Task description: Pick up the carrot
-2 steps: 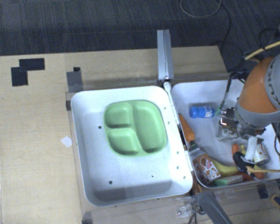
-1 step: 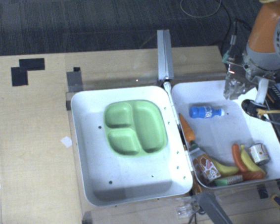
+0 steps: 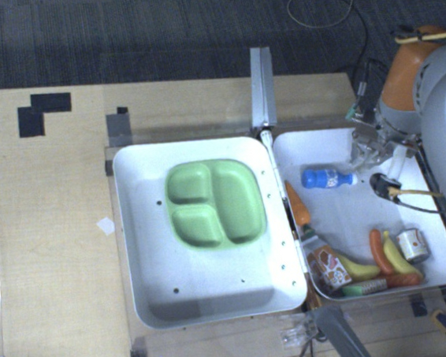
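Note:
The carrot [image 3: 296, 204] is a slim orange piece lying along the left wall of the right bin [image 3: 338, 139], its narrow end pointing to the far side. My gripper [image 3: 365, 152] hangs over the far right part of that bin, just right of a blue bottle [image 3: 327, 177]. It is well away from the carrot, and nothing shows in its grasp.
A green divided plate [image 3: 214, 203] lies in the left bin [image 3: 147, 245]. At the right bin's near end lie a brown snack pack [image 3: 327, 266], a banana [image 3: 362, 268], a red-orange sausage shape [image 3: 380, 251] and a small can [image 3: 412, 245]. A black cable [image 3: 403, 192] crosses the right side.

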Robot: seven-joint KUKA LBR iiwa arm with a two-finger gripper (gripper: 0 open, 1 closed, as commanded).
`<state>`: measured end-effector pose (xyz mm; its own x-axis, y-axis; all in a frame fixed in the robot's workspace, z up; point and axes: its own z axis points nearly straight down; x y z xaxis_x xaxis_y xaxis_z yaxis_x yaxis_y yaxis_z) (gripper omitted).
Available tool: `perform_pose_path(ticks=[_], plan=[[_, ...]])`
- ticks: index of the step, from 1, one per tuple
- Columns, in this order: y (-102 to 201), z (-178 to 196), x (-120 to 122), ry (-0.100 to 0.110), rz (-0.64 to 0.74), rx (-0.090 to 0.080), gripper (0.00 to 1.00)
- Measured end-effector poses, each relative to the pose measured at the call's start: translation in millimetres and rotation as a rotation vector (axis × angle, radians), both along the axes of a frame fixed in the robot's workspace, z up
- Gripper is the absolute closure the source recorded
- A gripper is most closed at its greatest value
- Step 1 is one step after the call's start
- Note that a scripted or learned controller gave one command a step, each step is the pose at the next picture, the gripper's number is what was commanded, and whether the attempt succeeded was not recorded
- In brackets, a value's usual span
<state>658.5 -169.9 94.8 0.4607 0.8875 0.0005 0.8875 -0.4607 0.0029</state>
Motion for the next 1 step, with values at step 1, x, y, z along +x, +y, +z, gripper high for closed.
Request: perform_pose_path(ticks=[1], plan=[[35.6,98.8,12.3,0.000,0.000,0.000,1.00]])
